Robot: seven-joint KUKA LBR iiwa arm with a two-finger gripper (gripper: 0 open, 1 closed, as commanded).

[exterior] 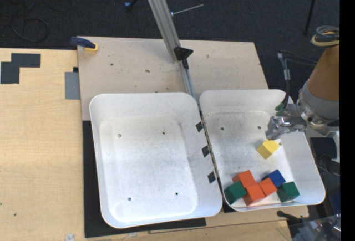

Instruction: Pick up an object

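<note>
We see the grey arm (324,87) reaching in from the right, its tool (275,128) low over the right bin (244,102), near that bin's right wall. Whether the tool is wide or narrow we cannot tell — its tip is small and blurred against the white floor, and nothing shows between its ends. Just below and a little left of the tool lies a yellow block (268,148), tilted on the bin floor, close to the tool but, as far as we can judge, apart from it. Toward the near corner of the same bin sits a tight cluster: an orange block (243,178), a second orange block (254,193) touching it, a third orange one (268,185) beside that, a blue block (276,177), and two green blocks — one on the cluster's left (236,191), one on its right (288,191). The left bin (105,107) lies alongside on the desk (133,62), and a metal rail (162,15) slants up from between the two bins.
</note>
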